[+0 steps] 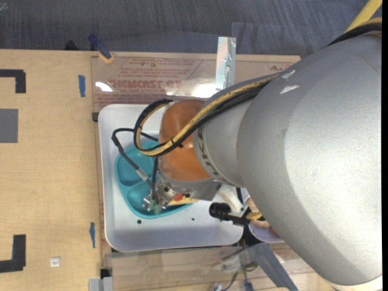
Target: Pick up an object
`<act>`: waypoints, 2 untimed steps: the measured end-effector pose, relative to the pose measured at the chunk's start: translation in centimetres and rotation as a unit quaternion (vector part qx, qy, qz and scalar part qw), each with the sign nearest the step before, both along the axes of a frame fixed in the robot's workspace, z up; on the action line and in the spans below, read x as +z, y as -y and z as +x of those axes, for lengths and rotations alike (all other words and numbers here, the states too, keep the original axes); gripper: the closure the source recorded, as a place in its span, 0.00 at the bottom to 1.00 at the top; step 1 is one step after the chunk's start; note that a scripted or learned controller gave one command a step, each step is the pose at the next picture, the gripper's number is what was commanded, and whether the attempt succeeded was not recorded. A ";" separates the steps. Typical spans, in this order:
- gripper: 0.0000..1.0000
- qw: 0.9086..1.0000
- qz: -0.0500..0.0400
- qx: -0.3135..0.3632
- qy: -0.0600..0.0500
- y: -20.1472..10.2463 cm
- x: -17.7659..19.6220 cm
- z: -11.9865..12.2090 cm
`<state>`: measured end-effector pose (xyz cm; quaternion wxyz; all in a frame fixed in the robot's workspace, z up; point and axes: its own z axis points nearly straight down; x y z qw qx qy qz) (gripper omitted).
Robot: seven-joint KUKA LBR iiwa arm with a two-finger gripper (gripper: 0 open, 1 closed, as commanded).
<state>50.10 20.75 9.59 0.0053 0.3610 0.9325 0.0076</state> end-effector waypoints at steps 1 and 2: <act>1.00 0.982 -0.003 -0.188 -0.007 -0.3 10.0 0.5; 1.00 0.938 0.001 -0.346 -0.006 0.1 0.6 -1.6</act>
